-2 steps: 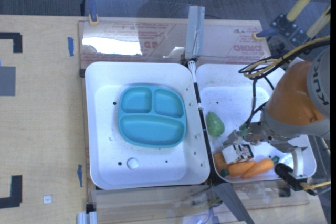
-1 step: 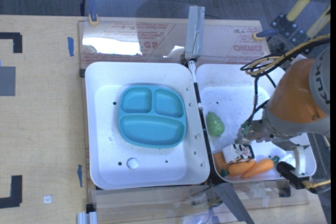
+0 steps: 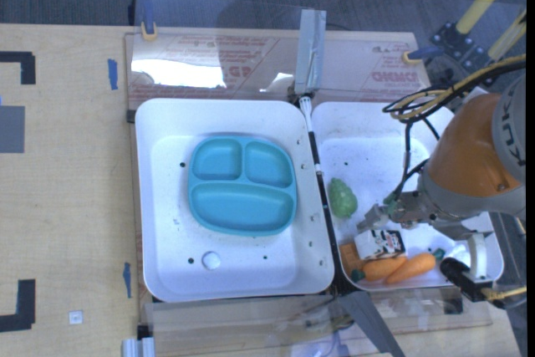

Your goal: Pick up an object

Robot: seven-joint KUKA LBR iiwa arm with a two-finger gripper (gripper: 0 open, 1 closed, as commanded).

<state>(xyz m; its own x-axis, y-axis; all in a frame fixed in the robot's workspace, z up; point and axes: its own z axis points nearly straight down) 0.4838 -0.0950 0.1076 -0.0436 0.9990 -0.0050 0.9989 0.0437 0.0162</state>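
The claw (image 3: pixel 378 220) hangs low in the right bin (image 3: pixel 368 148), at the lower right of the frame; whether it is released or clenched I cannot tell. A small white carton (image 3: pixel 380 245) lies just below it, touching two carrots (image 3: pixel 399 267). A green leafy vegetable (image 3: pixel 342 197) sits just left. A blue divided plate (image 3: pixel 243 184) fills the left bin (image 3: pixel 159 180).

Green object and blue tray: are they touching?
Apart. The camera view shows the green object in the right bin and the blue tray in the left bin, with the bins' walls between them.
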